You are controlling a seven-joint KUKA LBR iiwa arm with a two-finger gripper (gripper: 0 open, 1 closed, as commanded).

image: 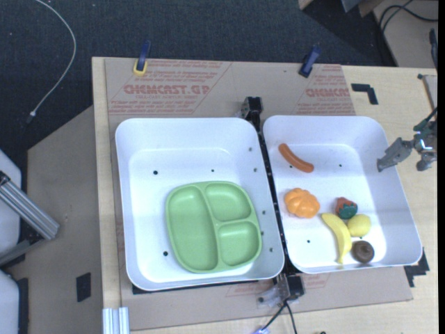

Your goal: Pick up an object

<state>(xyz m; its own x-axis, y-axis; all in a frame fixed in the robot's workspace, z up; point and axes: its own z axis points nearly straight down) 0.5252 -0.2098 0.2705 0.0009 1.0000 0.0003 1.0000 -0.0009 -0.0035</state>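
Brown round toy [362, 251] is lying well below the claw [407, 152], which is hovering at the right bin's [389, 134] rim, fingers spread, grasping nothing.

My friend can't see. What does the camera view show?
A gripper hangs at the right edge of the right bin, which holds a sausage, orange fruit and banana. The left bin holds a green divided plate.
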